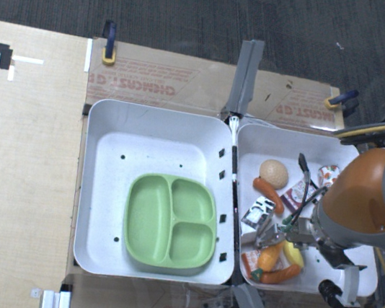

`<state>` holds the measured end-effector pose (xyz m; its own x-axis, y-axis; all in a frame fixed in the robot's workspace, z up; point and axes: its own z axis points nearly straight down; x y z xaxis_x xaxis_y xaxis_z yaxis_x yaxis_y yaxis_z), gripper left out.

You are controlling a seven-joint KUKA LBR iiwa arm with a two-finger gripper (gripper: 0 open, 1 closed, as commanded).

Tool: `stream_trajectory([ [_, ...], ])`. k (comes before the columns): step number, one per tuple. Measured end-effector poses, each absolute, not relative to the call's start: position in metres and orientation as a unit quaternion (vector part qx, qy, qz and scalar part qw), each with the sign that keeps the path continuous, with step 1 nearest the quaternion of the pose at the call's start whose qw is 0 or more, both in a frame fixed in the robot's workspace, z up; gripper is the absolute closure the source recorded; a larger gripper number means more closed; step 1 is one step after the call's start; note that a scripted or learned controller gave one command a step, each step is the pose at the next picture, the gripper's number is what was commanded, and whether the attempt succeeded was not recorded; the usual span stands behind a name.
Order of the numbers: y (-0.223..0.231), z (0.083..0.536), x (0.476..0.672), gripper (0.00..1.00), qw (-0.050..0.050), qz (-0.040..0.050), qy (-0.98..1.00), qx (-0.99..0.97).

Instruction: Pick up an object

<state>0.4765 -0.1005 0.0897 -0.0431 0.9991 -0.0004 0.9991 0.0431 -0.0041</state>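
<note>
While pincer (275, 237) grip unclear: two white bins (95, 170), one green tray (170, 220), two carrots (269, 194).

Objects crowding right bin (253, 141): tan egg-shaped ball (273, 173) sitting near back, orange carrot (268, 193) lying slantwise just in front of it. Small black-and-white packet (257, 213) lying at left wall. Yellow banana-like piece (293, 254) and orange-red vegetables (272, 267) bunching together at front edge, touching.
</note>
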Motion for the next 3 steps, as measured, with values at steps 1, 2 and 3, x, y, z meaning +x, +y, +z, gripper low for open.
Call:
stream_trajectory([
  [1,-0.100,0.098,0.479,1.00,0.000,0.0005,-0.721,-0.693],
  [2,-0.100,0.091,0.537,1.00,0.000,0.0005,-0.666,-0.746],
  [3,-0.076,0.190,0.634,1.00,0.000,0.0023,-0.631,-0.776],
])
